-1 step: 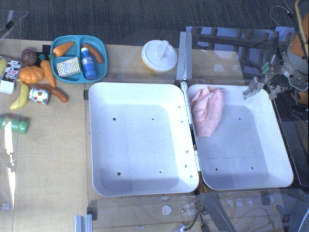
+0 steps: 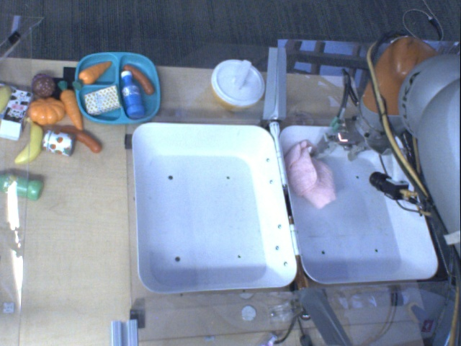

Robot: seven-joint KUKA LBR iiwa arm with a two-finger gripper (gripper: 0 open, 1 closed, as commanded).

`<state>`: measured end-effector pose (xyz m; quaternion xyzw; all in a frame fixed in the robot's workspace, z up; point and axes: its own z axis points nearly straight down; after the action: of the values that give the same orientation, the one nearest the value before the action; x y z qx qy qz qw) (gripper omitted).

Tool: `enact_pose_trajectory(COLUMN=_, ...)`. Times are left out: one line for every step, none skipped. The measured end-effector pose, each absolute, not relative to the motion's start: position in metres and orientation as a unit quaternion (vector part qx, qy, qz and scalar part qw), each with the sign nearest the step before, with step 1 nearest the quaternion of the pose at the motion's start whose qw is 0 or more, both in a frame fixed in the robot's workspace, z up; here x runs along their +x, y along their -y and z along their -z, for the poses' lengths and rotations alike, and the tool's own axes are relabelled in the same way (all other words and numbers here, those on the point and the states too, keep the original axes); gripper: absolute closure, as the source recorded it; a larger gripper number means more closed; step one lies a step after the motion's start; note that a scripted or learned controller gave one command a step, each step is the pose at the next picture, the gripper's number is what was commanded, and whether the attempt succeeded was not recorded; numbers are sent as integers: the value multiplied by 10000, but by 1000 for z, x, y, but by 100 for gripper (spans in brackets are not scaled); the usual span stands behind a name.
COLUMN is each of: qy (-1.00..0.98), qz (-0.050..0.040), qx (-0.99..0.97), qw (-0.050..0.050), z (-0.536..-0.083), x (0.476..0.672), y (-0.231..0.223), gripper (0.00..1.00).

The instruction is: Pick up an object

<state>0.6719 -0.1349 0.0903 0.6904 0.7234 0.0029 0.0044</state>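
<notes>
I am looking down on two white bins sitting side by side on the bench. The left bin [image 2: 209, 207] is the larger one in my view. The right bin [image 2: 367, 254] is holding one object, a pink crumpled thing [image 2: 310, 174] that looks like soft cloth or a plush, lying against the bin's left wall in its upper left part.

The arm [image 2: 425, 99] is reaching in from the right, its orange band showing near the top. The gripper [image 2: 337, 140] is hanging over the upper part of the right bin, just beside the pink thing's upper right edge. It is too small and cluttered with cables for me to say whether it is touching the pink thing.

Off to the left of the bins I am counting one teal divided plate [image 2: 115, 86] carrying toy food: one carrot, one blue bottle, one sausage and one checkered piece. Beside the plate I am seeing a scatter of more toy food [image 2: 54, 125], including one banana, one small pumpkin and one can. One green item [image 2: 23, 186] is lying near the bench's left edge. One white lidded cup [image 2: 238, 83] is standing behind the left bin.
</notes>
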Motion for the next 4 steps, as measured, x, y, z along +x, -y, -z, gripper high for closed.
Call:
enact_pose_trajectory(qy=-7678, qz=-38, qx=6407, qw=57, z=-91, x=630, y=127, gripper=0)
enact_pose_trajectory(qy=-8226, qz=-33, qx=5686, qw=73, z=-91, x=562, y=161, gripper=0)
enact_pose_trajectory(qy=-8276, qz=-48, qx=5613, qw=76, z=-91, x=560, y=91, gripper=0)
enact_pose_trajectory(qy=-8357, qz=-12, qx=5492, qw=13, z=-137, x=488, y=99, gripper=0)
